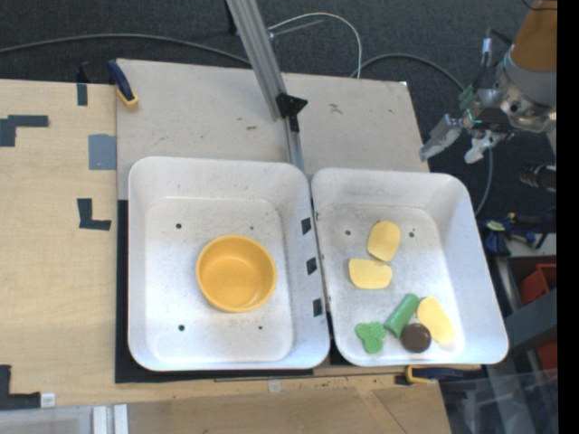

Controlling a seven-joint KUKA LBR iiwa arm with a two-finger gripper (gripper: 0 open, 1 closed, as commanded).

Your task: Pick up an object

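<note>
The right bin holds several small items: a yellow oval piece, a yellow flat piece, a green cylinder, a green leafy piece, a brown round piece and a yellow lump. The left bin holds a yellow bowl. My gripper hangs above the bench beyond the right bin's far right corner, open, with nothing between its fingers.
A grey metal pole slants from the top down to the gap between the bins. Cables trail over the dark floor at the back. A yellow-and-blue clamp sits at the board's far left corner.
</note>
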